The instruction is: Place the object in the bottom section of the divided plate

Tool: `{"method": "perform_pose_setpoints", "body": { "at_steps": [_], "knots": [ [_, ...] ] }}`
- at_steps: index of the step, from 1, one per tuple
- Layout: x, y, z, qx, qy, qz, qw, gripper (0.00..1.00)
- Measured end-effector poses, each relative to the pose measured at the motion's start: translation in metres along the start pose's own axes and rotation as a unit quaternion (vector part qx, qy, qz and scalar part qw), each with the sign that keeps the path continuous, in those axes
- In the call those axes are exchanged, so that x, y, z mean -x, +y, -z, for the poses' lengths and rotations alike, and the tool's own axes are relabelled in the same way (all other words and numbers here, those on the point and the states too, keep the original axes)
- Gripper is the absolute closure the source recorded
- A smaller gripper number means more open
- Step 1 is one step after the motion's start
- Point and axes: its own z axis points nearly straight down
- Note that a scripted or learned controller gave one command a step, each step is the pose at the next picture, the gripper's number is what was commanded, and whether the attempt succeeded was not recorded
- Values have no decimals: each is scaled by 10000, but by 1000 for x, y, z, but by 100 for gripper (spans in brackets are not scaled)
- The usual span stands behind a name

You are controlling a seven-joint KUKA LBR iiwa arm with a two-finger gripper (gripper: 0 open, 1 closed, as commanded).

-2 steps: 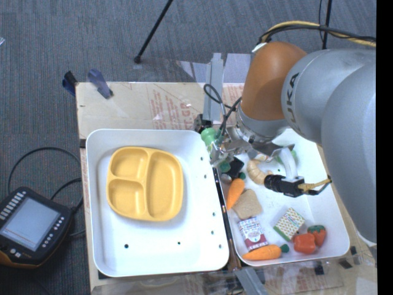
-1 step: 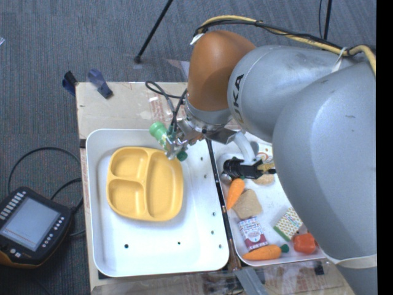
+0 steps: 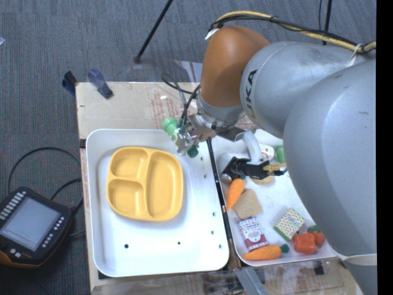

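Here the grey arm with its orange wrist band (image 3: 236, 66) was seen reaching in over the two shallow white bins, its pincer (image 3: 186, 141) poised at the upper right corner of the left bin (image 3: 159, 254), just inside the rim. A small green object (image 3: 170, 125) was seen at the pincer's tip, with a darker green bit below it; whether it was truly gripped or merely lay against the metal could not be told, nor could the pincer's opening be made out, the parts there being too small and cluttered.

The yellow plastic divided plate (image 3: 146, 183) lay in the left bin, to the lower left of the pincer and apart from it. All three of its sections looked bare. The right bin (image 3: 288, 189) held toy food — an orange carrot (image 3: 235, 193), a brown slice of bread (image 3: 247, 204), a red packet (image 3: 250, 233) and others.

The step in hand was judged to be the carry toward the plate, the placing not yet done. For the next move a travel down and to the left would be called for, ended over the section nearest the view's lower edge — probably the long right-hand one, though which section counts as bottom was not certain — followed by a low release.
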Motion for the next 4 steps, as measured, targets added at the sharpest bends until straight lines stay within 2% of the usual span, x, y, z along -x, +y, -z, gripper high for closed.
{"method": "perform_pose_setpoints", "body": {
  "at_steps": [1, 2, 4],
  "knots": [
    [-65, -14, 28, -2, 6, 15, 10000, 100],
    [-64, -14, 27, -19, 1, 17, 10000, 0],
    [-64, -14, 27, -19, 1, 17, 10000, 0]
  ]
}}
